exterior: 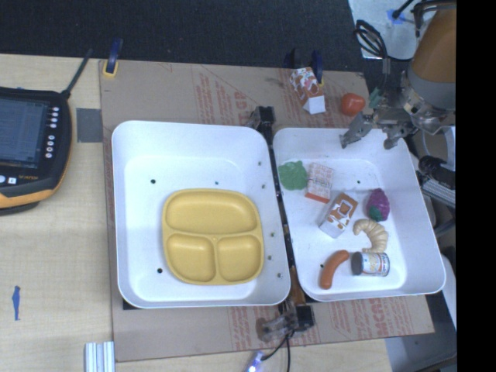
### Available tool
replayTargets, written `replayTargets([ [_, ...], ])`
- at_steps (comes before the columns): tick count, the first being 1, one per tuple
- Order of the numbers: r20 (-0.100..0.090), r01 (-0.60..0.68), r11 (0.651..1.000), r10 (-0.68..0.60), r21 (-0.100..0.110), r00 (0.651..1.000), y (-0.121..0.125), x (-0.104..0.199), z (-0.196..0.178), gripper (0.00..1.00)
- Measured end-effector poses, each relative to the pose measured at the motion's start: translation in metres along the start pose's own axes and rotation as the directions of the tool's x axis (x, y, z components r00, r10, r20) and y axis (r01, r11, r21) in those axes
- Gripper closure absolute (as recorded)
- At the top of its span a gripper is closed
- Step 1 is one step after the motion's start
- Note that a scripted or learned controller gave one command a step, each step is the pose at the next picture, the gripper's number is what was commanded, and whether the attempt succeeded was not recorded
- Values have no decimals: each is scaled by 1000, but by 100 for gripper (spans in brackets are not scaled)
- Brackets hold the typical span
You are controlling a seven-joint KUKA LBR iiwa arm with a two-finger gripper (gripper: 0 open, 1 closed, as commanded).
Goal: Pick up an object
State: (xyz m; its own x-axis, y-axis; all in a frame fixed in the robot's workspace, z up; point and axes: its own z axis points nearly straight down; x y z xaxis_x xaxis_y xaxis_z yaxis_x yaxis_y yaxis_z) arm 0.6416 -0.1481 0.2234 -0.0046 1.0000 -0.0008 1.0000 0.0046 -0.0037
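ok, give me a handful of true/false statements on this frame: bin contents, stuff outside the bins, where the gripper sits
1. The yellow three-compartment plastic tray lies in the left white bin. True.
2. The purple toy eggplant lies in the left bin. False: it lies in the right white bin, above the tan toy croissant.
3. The small red tomato-like toy sits outside both bins. True.
4. The gripper hangs over the right bin's near edge. False: it is at that bin's far edge.
5. The orange toy sausage is between the gripper's fingers. False: it lies on the bin floor, beside the small labelled jar.
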Motion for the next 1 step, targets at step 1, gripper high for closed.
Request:
replayTargets([
  [1,1,0,1000,0,3,1000,-31,-65,90,0],
])
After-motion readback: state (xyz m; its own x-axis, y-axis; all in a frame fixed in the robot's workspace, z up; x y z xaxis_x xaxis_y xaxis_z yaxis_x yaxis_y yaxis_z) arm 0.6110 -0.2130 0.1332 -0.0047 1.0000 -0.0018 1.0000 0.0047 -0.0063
